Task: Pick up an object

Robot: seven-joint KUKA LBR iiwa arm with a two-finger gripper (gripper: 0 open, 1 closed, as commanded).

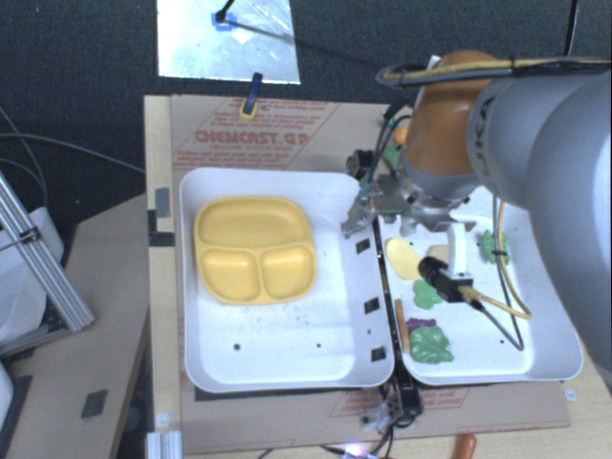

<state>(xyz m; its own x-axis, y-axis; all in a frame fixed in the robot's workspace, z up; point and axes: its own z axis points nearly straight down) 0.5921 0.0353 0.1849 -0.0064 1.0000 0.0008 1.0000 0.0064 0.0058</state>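
Flanking gripper (365, 210): yellow tray (253, 249) 1 side, yellow oval (402, 258) opp.

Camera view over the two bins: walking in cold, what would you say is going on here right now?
A grey robot arm reaches in from the right over the right bin, with its gripper down near the divide between the two bins. The right bin holds small items, among them a pale yellow piece and green pieces. The left bin holds a yellow divided tray. Nothing looks picked up yet.
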